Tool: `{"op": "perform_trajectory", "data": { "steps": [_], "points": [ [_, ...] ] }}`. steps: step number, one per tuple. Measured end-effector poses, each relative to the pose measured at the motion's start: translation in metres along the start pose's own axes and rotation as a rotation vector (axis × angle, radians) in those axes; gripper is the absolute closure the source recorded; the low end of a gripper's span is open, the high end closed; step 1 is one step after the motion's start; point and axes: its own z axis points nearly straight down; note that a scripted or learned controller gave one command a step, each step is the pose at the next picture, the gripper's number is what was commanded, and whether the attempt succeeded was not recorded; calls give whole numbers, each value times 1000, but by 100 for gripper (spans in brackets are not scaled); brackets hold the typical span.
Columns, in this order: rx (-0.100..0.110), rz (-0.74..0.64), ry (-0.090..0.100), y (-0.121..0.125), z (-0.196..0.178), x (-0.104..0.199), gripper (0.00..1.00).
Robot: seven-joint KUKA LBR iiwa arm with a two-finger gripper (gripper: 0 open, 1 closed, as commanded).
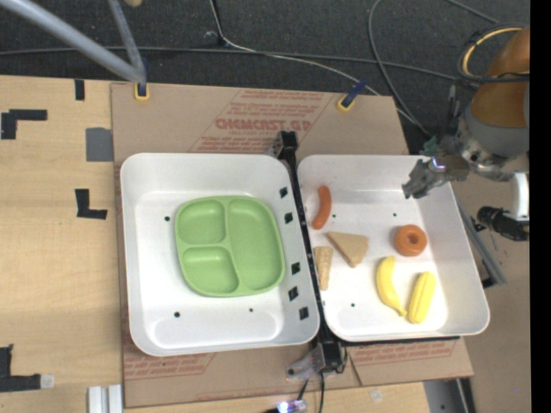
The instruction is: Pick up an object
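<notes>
Tool poised at the upper right rim of the right bin, gripping nothing.

Its dark fingers are small and blurred, so I cannot tell whether they are parted. Below it lie 6 items: a sausage, a bread wedge, a cracker, a donut, a banana and corn. The left bin carries 1 green plate.

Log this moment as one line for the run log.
gripper: over right bin's far right rim | doughnut, banana, corn: in bin | nothing held
</notes>
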Motion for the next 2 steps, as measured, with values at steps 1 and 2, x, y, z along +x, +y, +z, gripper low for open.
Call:
{"op": "perform_trajectory", "data": {
  "steps": [1,2],
  "points": [
    [2,-1,1,1,-22,0,100],
    [4,-5,3,2,-25,48,100]
  ]
}}
